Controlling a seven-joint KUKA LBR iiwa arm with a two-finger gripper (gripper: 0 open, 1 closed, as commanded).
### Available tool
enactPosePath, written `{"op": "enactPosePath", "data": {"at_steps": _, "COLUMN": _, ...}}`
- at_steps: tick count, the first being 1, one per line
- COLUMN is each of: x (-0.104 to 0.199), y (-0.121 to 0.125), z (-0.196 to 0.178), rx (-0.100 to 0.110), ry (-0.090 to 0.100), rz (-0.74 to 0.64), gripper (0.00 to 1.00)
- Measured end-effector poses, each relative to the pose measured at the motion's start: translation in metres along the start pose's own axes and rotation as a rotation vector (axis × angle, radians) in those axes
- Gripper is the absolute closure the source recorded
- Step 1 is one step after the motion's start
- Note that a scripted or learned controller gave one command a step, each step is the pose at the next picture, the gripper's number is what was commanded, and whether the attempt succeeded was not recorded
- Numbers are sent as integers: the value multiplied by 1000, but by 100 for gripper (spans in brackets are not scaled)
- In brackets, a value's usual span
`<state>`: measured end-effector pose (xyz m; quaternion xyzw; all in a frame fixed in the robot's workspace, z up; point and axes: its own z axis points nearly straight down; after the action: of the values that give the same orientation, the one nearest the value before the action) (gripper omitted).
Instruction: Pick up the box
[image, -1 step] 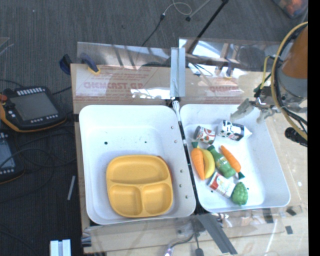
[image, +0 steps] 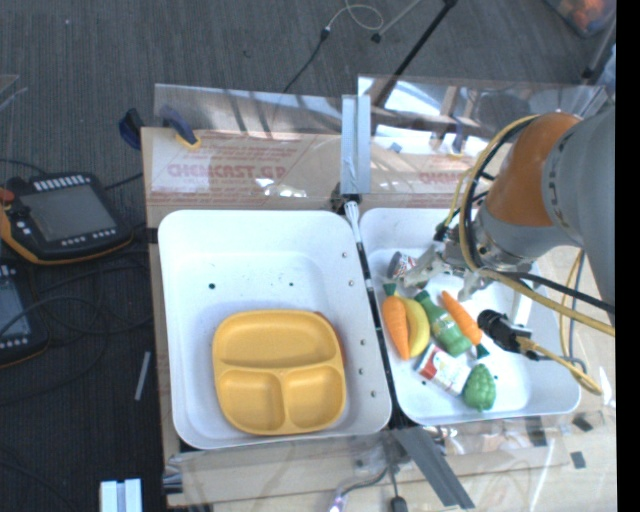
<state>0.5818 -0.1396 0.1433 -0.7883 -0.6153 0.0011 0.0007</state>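
Note:
The box (image: 446, 371) is small and white with red print. It lies flat near the front of the right bin (image: 545, 400), between a green bottle (image: 444, 326) and a bumpy green toy vegetable (image: 480, 388). My gripper (image: 440, 268) hangs over the back half of that bin. It is well behind the box, just above the top of the green bottle and an orange carrot (image: 459, 316). Nothing shows in its grasp.
An orange carrot-shaped toy (image: 396, 325) and a yellow banana (image: 417, 328) lie by the right bin's left wall. A small crumpled grey and red item (image: 401, 266) sits behind them. The left bin (image: 190, 250) holds a yellow divided plate (image: 279, 370).

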Motion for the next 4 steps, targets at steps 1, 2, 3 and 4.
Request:
{"op": "enactPosePath", "data": {"at_steps": 1, "x": 10, "y": -46, "z": 50, "rx": -27, "ry": -2, "rz": 157, "gripper": 0}}
{"op": "enactPosePath", "data": {"at_steps": 2, "x": 16, "y": -68, "z": 49, "rx": -35, "ry": -1, "rz": 331, "gripper": 0}}
{"op": "enactPosePath", "data": {"at_steps": 3, "x": 22, "y": -71, "z": 50, "rx": -31, "ry": 4, "rz": 515, "gripper": 0}}
{"op": "enactPosePath", "data": {"at_steps": 4, "x": 18, "y": -96, "z": 50, "rx": -31, "ry": 6, "rz": 548, "gripper": 0}}
